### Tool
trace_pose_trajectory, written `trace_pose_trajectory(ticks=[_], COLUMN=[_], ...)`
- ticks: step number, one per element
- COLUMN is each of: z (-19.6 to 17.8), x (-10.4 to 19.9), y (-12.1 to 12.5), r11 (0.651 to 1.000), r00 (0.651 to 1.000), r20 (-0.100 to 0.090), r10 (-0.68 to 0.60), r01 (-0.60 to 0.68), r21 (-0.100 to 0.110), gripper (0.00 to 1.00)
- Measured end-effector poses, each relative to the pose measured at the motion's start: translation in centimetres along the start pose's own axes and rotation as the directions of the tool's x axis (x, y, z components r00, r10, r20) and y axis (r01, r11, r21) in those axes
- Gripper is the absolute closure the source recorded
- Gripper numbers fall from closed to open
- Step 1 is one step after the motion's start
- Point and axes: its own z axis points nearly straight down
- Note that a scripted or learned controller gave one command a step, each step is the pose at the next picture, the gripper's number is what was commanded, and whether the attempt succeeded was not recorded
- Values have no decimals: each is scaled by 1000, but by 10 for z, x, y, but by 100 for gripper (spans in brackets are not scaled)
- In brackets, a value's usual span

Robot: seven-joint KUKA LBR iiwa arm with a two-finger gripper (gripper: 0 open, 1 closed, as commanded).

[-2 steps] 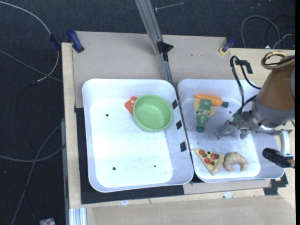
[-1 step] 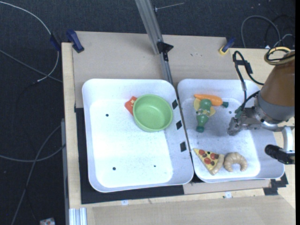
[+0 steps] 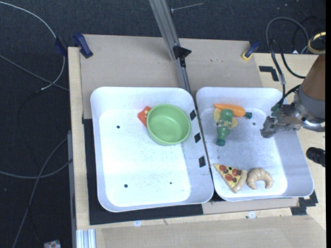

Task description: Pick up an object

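Observation:
The right bin (image 3: pixel 289 159) holds a green bottle (image 3: pixel 223 127) lying against an orange carrot (image 3: pixel 230 109), a pizza slice (image 3: pixel 230 176) and a croissant (image 3: pixel 260 178) near its front edge. In the left bin (image 3: pixel 139 185) a green bowl (image 3: pixel 167 124) sits at the back right, with a red piece (image 3: pixel 143 115) peeking out behind it. My gripper (image 3: pixel 270 127) hangs over the right side of the right bin, to the right of the bottle and above the croissant. Nothing shows between its fingers.
A metal pole (image 3: pixel 166 25) slants down to the gap between the bins. Blue and yellow clamps (image 3: pixel 81 44) hold the board's back corners. Cables (image 3: pixel 282 50) loop at the back right behind the arm.

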Motion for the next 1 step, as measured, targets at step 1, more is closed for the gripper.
trace_pose_trajectory(ticks=[1], z=[-56], x=[0], y=[2], r11=[1000], r00=[1000], r20=[0], r10=[0], r01=[0], r21=[1], gripper=[100])
